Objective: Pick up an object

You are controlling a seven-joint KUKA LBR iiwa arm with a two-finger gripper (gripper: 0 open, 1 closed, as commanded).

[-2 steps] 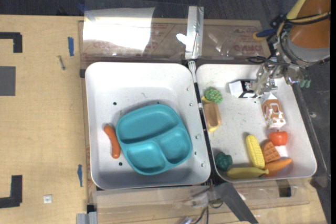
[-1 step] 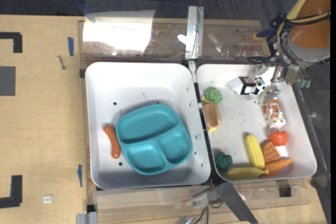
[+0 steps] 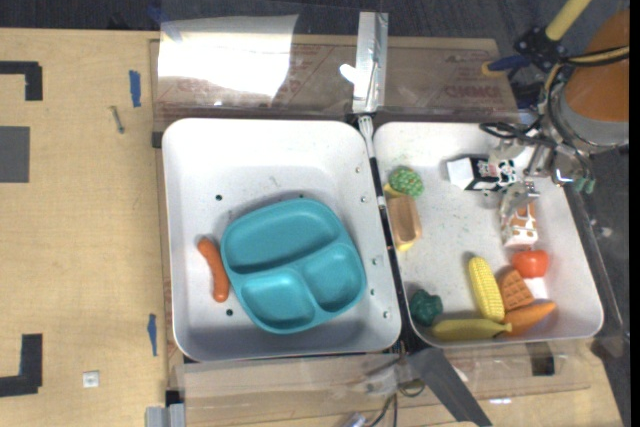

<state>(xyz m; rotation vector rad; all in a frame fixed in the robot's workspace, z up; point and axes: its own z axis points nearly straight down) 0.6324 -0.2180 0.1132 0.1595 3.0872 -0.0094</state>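
gripper [image 3: 522, 187] over right bin [image 3: 585, 260] | grip state: cannot tell | above carton [image 3: 520, 227]

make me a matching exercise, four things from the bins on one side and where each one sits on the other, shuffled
Things:
1. teal divided tray
2. orange hot dog
3. corn cob
4. green lettuce

Places:
A. right bin, top left
B. left bin, left of the tray
C. right bin, lower middle
D. left bin, centre

Pairs: 1-D, 2-B, 3-C, 4-A
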